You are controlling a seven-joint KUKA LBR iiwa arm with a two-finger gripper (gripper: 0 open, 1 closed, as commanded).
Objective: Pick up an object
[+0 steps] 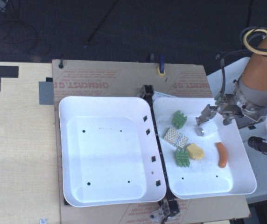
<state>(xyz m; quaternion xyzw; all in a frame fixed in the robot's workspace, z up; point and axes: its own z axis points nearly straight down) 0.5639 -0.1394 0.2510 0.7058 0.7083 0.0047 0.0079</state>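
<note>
A: Where are the things that could be picked up?

B: All in the right-hand shallow white plastic bin (238,183). A green knobbly block (179,120) lies toward the bin's far side. Nearer the middle sits a small white packet with a dotted pattern (175,137), tilted, close to the divider between the bins. Just in front of it is a second green knobbly block (182,157), and touching that block's right side is a yellow rounded lump (195,151). An orange sausage-shaped piece (221,154) lies by itself further right, lengthwise toward the front.

A: And the gripper?

B: The grey two-finger gripper (207,120) hangs over the far right part of that bin, right of the upper green block and above the yellow lump. Its fingers are spread apart, with nothing between them. One finger (205,114) points left, and a small grey tip (199,131) sits close to the bin floor.

A: What is behind it?

B: The arm's grey wrist with its orange band (257,71) comes in from the right edge, with cables looped above.

A: And the other bin?

B: The left-hand shallow white plastic bin (68,148) lies beside it, both resting on a brown cardboard sheet (110,80) on a pale wooden bench (17,153).
</note>
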